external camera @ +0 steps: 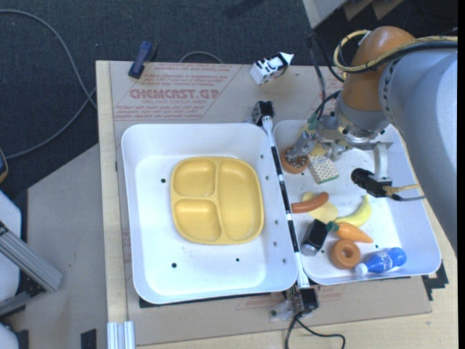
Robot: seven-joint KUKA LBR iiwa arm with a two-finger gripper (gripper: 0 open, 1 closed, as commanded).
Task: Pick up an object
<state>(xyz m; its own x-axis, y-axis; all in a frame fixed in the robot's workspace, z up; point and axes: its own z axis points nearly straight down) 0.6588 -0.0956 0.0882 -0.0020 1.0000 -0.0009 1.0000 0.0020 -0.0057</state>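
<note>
Gripper [320, 147] of mine sits low over the far-left corner of the right bin [421, 257], and whether it is apart or together I cannot tell from this slanted look down. Just beside it lie a small brown ring-shaped piece [293, 161] against the bin's left wall and a pale waffle-textured square [323, 169], both so close to my tip that I cannot say if I touch either one. Nothing shows plainly clamped. A black part of my wrist assembly [369, 182] juts out to the near side, with my orange band [374, 53] above it and my grey arm [429, 115] running off to the right. Farther toward the near edge of the same bin are a red sausage [309, 203] resting on a pale yellow piece, a banana [357, 212], an orange carrot [353, 232], a small black box [314, 236], a brown doughnut [344, 254] and a blue bottle [382, 261] lying on its side. The left bin [145, 158] holds a yellow divided plate [216, 199] near its middle. On the brown board [174, 91] beyond the bins lie a blue clip [141, 59] and a small black-and-white carton [271, 67].
</note>
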